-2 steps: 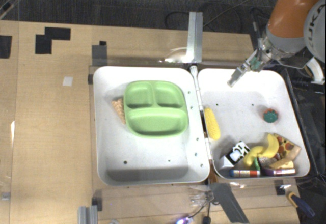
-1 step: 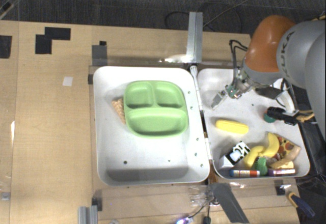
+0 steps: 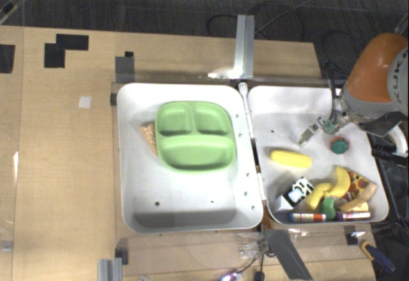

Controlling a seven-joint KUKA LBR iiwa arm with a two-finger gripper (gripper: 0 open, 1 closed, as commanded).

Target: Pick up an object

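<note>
Where the arm is reaching in from the right, these are the things lying in sight:

Gripper (image 3: 317, 129): it is hanging low over the upper part of the right bin, two thin metal fingers slanting down and to the left; they seem to be standing apart with nothing between them, though they are small and hard to make out.

Arm (image 3: 377, 78): grey with an orange band, it is coming in over the right bin's upper right corner.

Red and green ball (image 3: 339, 144): it is resting on the bin floor just right of the gripper, apart from the fingers.

Yellow corn-like piece (image 3: 291, 159): it is lying on its side below the gripper, near the bin's left wall, not touching the fingers.

Banana (image 3: 342, 182): it is sitting at the lower right of the bin, in a cluster of toys.

Black and white block (image 3: 297, 190): it is lying just left of the banana, in the same cluster.

Markers (image 3: 329, 216): they are lying along the bin's bottom wall, beneath the cluster.

Right bin (image 3: 281, 107): white and shallow, it is holding all the toys above.

Left bin (image 3: 137, 171): white, it is sitting beside the right bin.

Green divided plate (image 3: 193, 135): it is lying in the left bin's upper half.

Tan waffle-like piece (image 3: 148, 138): it is peeking out from under the plate's left edge.
</note>
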